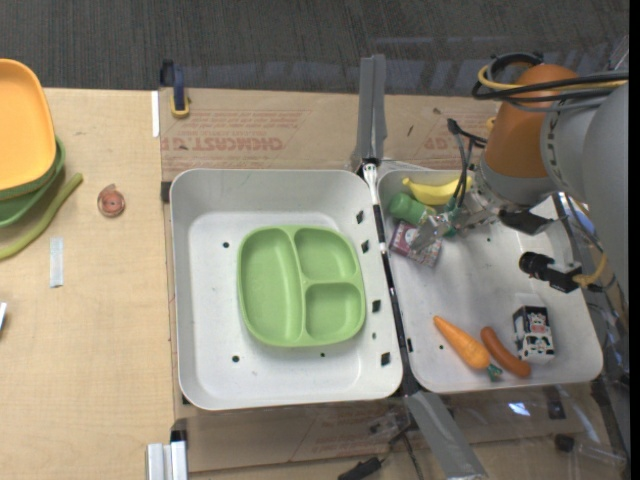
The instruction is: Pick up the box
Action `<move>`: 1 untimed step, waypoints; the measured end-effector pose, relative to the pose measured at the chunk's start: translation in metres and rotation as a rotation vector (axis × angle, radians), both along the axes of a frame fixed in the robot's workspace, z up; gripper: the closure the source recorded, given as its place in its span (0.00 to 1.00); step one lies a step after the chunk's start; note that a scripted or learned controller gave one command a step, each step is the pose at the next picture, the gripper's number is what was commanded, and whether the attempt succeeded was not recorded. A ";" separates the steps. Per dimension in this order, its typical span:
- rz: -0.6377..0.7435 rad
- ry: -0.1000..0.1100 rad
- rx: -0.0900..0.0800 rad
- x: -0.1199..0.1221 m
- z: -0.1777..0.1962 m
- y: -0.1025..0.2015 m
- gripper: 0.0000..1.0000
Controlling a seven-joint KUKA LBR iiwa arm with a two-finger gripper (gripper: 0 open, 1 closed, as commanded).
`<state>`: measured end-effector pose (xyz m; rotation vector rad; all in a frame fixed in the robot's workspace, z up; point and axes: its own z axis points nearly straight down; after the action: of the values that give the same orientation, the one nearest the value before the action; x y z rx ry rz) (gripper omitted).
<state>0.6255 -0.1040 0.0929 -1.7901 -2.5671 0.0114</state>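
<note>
Pincer [443, 224] low in the right bin [570, 368], at the end of the grey arm [590, 158]; released or clenched, impossible to tell at this slant. Box [415, 242], pinkish and patterned, lying flat just beside the pincer on the side toward the divider between the bins, a little nearer the camera. Possibly touching, hard to judge. Not seen gripped, so not to be counted as held.

Crowded just beyond the pincer: a green item [405, 207] and a banana [436, 190], both close to the box's far edge. Well apart from the pincer, toward the near right corner: a carrot [462, 340], a reddish sausage-like piece [505, 353] and a small black-and-white carton [533, 331]. No hindrance there, by the look of it.

Judged as the approach-and-grasp step. To do it well:
- Shift toward the divider until centred over the box, not over its edge.
- Spread wide before descending, then straddle the narrower span of the box.
- Go down close to the bin floor, since a flat box offers little height to catch.
- Keep clear of the green item and the bin wall, to avoid pinching a neighbour or shoving the box under the rim.
- Close firmly, lift straight up, and check for the box rising too.
</note>
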 end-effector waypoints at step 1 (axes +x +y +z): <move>-0.123 0.027 0.003 0.022 -0.004 0.000 0.00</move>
<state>0.6475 -0.1040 0.0893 -1.9290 -2.4332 0.0313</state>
